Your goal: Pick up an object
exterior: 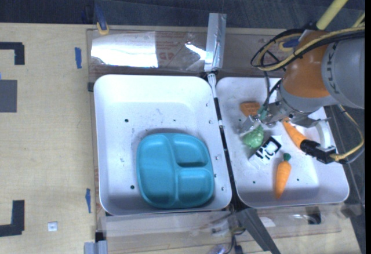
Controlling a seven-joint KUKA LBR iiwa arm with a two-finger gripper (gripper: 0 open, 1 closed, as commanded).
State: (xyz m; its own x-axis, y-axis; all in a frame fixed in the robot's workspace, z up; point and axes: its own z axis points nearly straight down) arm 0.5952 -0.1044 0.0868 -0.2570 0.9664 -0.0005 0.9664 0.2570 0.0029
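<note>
wooden bench (40, 148), two white bins (116, 108)

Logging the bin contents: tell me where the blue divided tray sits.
The blue divided tray lies in the left bin, toward its near edge and right of centre, close to the divider it shares with the right bin.

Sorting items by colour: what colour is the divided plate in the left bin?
Teal blue; the divided plate shows clearly in the camera view.
</note>
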